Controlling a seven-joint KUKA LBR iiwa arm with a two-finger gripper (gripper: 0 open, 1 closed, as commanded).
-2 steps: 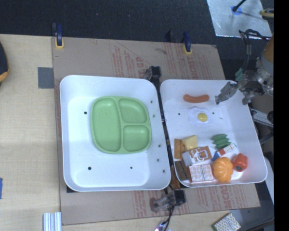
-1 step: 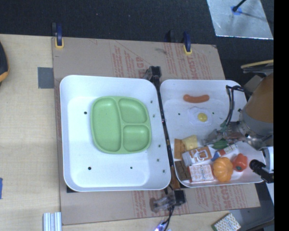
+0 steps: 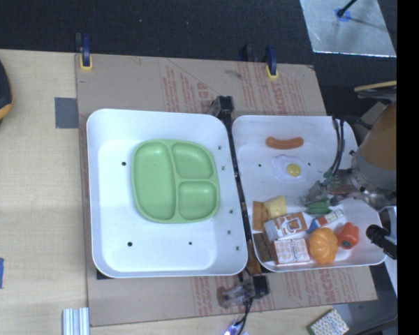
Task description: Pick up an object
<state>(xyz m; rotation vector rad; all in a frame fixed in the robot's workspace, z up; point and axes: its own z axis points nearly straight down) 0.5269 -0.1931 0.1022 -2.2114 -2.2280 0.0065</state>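
From my remote station: the gripper (image 3: 326, 187) hangs over the right bin (image 3: 251, 135), just above a green vegetable (image 3: 318, 206) at its five o'clock; whether it's open, I cannot tell.

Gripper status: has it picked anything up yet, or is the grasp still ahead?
Nothing looks picked. The gripper sits low in the right bin, near the green item, with no object visibly between its fingers. The sausage, orange pumpkin and cartons lie in the bin. Grasping and lifting remain.

toy foods (image 3: 300, 236) heaped in right bin (image 3: 255, 135).
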